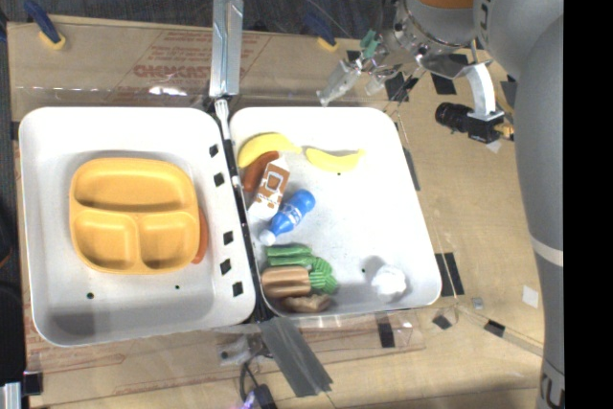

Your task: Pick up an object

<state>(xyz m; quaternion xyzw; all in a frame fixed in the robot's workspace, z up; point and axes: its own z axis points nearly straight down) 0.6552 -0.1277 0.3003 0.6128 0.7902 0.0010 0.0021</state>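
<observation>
The right bin (417, 206) holds several small items. Among them are a yellow banana (333, 157), a yellow rounded piece (263, 147), a brown and white carton (268, 187) and a blue bottle (290, 214). There are also a green toy (305, 261), a brown bun-like piece (285, 285) and a white crumpled lump (388, 280). My gripper (356, 79) hangs over the bench just behind the right bin's back rim, above and behind the banana, with nothing seen in it.
The left bin (38, 206) holds a yellow divided tray (134, 211). A grey metal bar (226, 43) stands at the back between the bins. The arm's grey body (536, 110) fills the right side. Cardboard covers the bench around the bins.
</observation>
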